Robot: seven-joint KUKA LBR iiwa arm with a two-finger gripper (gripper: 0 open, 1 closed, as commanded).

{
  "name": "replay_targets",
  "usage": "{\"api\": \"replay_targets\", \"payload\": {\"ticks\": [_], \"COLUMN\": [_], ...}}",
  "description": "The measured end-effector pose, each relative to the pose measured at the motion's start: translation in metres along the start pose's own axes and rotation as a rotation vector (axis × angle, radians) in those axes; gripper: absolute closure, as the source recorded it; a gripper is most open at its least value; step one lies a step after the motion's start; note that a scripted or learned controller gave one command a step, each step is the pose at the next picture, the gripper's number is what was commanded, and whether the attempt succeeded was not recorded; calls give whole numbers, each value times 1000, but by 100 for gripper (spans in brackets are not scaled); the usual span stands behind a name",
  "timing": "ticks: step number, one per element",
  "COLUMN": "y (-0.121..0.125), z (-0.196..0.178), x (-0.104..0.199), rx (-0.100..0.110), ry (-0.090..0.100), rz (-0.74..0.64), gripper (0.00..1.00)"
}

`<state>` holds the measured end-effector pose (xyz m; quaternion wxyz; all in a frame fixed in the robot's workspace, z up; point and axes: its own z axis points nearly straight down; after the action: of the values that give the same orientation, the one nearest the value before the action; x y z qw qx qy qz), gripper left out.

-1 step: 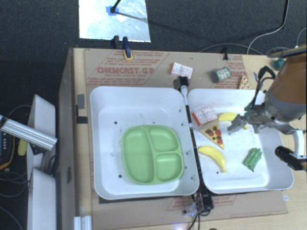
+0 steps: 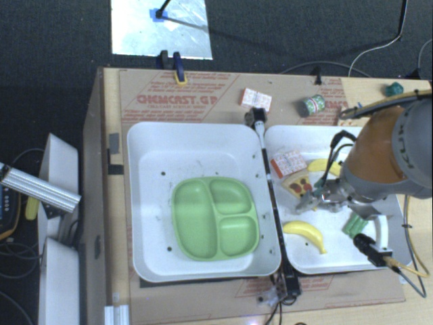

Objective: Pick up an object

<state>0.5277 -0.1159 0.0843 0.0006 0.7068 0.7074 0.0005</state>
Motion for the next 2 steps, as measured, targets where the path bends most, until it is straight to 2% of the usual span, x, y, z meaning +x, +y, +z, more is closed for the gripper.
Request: {"api": "replay_targets", "payload": {"ticks": [1, 2], "y": [57, 42], "z": [0, 0], "x": [-1, 30], "rx": [-1, 1], "ry": [0, 0], "rz": [-2, -3], "gripper": [0, 0]}}
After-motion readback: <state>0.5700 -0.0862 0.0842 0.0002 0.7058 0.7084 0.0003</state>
